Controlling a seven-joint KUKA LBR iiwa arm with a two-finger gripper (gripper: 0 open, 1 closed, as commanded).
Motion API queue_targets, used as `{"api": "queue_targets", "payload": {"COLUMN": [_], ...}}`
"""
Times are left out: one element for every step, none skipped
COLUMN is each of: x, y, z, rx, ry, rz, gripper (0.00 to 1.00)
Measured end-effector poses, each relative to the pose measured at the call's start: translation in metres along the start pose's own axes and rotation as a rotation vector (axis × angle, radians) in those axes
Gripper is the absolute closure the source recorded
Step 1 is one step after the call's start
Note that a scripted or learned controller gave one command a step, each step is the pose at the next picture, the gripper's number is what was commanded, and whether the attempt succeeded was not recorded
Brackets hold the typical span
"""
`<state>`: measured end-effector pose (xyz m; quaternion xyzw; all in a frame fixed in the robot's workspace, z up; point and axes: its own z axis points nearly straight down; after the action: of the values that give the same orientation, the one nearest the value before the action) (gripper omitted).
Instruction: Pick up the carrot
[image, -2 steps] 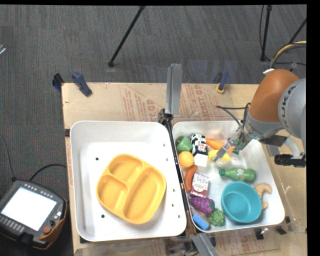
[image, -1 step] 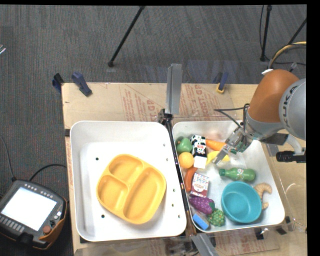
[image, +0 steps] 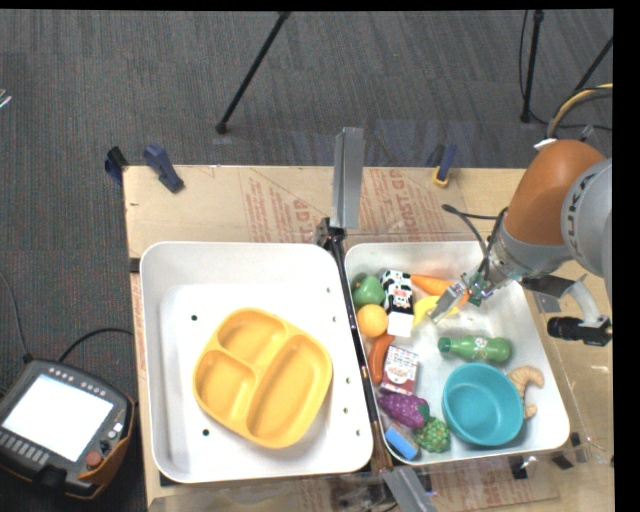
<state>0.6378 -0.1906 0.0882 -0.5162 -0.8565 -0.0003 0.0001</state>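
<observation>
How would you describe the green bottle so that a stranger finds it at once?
Look in the right white bin, the crowded one. Above the teal bowl lies the green bottle on its side, neck pointing left. It alone is long and dark green with pale dots.

The grey arm (image: 560, 215), orange-banded above the wrist, slants down and leftward to its tool (image: 447, 303), whose slim fingers point left.

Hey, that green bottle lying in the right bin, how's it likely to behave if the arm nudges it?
The green bottle lies on its side and looks round, so it would probably roll. It looks like glossy toy plastic, so likely stiff, light and a bit slippery. The teal bowl sits close beside it and might stop it.
</observation>
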Motion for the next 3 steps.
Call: {"api": "queue_targets", "payload": {"x": [-0.005, -0.003, -0.004], "y": [0.005, 0.005, 0.006], "z": [0.0, 0.001, -0.01], "rx": [0.0, 0.001, 0.0], "ry": [0.0, 0.001, -0.002], "rz": [0.039, 0.104, 0.101], "gripper": [0.0, 0.0, 1.0]}}
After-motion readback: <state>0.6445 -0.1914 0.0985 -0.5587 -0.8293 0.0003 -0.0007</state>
